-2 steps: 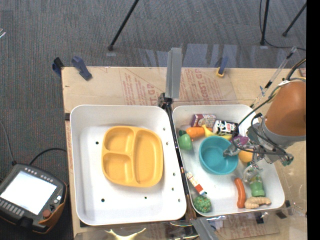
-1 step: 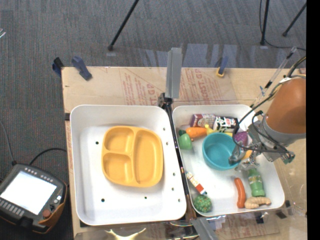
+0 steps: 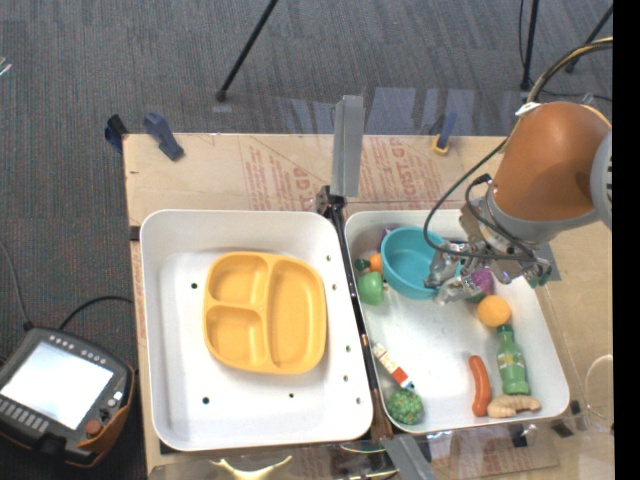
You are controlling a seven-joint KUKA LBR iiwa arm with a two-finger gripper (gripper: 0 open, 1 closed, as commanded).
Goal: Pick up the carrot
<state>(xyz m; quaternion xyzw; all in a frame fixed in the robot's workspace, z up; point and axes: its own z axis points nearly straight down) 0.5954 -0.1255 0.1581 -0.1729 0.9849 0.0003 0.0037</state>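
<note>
- Carrot [image 3: 481,385] lying near the front of the right bin [image 3: 440,343], beside the green bottle [image 3: 512,361].
- Tool [image 3: 455,286] well up by the teal bowl [image 3: 408,260]; grip state impossible to tell.

1 fixed camera looks down at a slant from well above the bench [image 3: 250,173], far enough to take in both white bins and the floor beyond. The gripper [image 3: 460,286] sits right of centre, with the yellow tray's bin [image 3: 165,368] to its left.
</note>
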